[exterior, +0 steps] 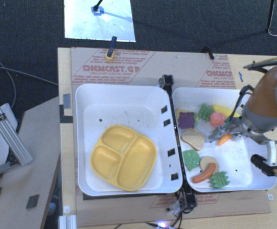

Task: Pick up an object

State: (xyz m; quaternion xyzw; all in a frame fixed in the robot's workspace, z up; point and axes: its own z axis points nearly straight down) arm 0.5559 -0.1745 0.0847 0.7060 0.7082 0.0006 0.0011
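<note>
The right bin holds several toy foods. My gripper is low in the middle of this bin, just below a red tomato. A small orange carrot sits between its fingertips, and the fingers look shut on it. A bread slice lies just left of the gripper. Further back are a purple grape bunch, a green broccoli and a yellow piece. Toward the front lie a green leaf, a sausage and a green sprig.
The left bin holds a yellow divided plate. A black divider with clips runs between the bins. The arm's orange band hangs over the right bin's right rim. Bare floor shows at the right bin's front right.
</note>
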